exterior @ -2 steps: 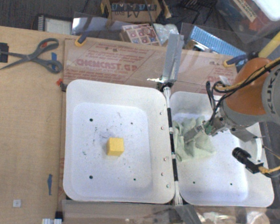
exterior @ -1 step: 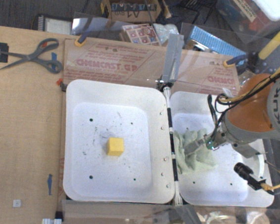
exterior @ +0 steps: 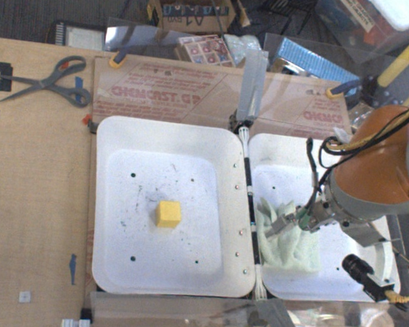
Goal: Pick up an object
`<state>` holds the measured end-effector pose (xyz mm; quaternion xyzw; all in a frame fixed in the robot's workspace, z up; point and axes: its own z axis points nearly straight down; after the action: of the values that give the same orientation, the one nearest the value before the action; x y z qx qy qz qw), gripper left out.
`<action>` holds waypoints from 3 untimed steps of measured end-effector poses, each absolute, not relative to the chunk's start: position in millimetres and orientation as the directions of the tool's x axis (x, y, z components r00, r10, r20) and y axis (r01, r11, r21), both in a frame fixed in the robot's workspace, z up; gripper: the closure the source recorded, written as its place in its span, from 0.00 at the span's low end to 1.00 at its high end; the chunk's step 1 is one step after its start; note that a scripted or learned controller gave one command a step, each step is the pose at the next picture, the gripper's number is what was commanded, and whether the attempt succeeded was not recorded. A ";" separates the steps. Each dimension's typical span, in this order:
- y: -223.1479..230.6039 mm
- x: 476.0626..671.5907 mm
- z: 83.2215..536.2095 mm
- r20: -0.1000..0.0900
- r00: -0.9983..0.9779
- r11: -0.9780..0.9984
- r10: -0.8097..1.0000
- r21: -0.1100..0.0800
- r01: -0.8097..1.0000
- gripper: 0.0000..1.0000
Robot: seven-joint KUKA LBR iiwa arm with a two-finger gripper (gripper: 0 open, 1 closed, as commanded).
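Here, pale green cloth [exterior: 291, 248] in right bin [exterior: 292, 157], fingers [exterior: 279, 224] spread open, touching its upper left part

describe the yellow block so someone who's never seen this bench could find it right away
Find the two white bins side by side and take the left bin. Near its middle sits a small yellow block, alone on the speckled floor. It is solid, bright and cube-like, unlike the pale green cloth in the right bin, where the gripper is.

Single fixed cam above the tabletop [exterior: 26, 198], angled down, medium range, both white bins [exterior: 119, 150] in frame, arm [exterior: 379, 163] entering from frame right.
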<state>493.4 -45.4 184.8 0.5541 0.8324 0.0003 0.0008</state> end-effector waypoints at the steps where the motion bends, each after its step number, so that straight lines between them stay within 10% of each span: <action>1: -105.5 499.0 121.7 0.000 -0.398 0.398 0.918 0.000 0.918 0.00; 2: -103.1 518.8 89.5 -0.002 -0.339 0.339 0.941 0.005 0.941 0.00; 3: -102.8 521.0 101.1 -0.005 -0.338 0.338 0.941 0.013 0.941 1.00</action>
<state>521.0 -102.8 101.1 0.5754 0.8178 0.0040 0.0059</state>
